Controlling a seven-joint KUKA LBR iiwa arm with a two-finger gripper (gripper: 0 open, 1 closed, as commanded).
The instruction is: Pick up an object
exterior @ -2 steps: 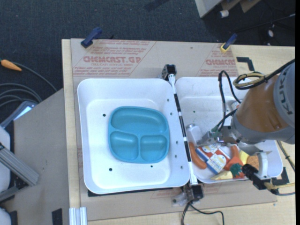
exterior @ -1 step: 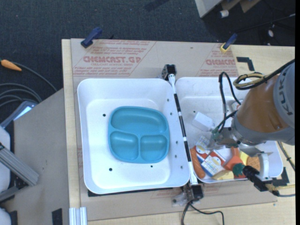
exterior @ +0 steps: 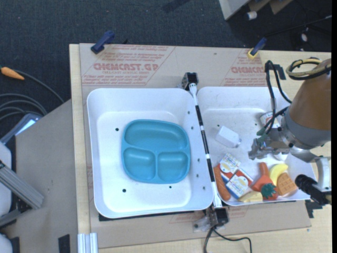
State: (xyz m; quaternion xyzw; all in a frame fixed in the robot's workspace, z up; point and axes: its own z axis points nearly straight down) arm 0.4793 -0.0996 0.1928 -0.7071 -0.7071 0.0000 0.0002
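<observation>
Toy food [exterior: 263, 186] lies heaped in the near corner of the right bin [exterior: 237, 96], beside a small carton [exterior: 234, 177]. Just above it hangs the gripper [exterior: 261, 149]; whether its jaws are parted I cannot tell. A blue divided plate [exterior: 156, 151] sits in the left bin [exterior: 100, 141].

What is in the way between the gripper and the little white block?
Nothing visible. The gripper is in the right white bin, and just bare bin floor lies between it and the small white block to its left.
</observation>
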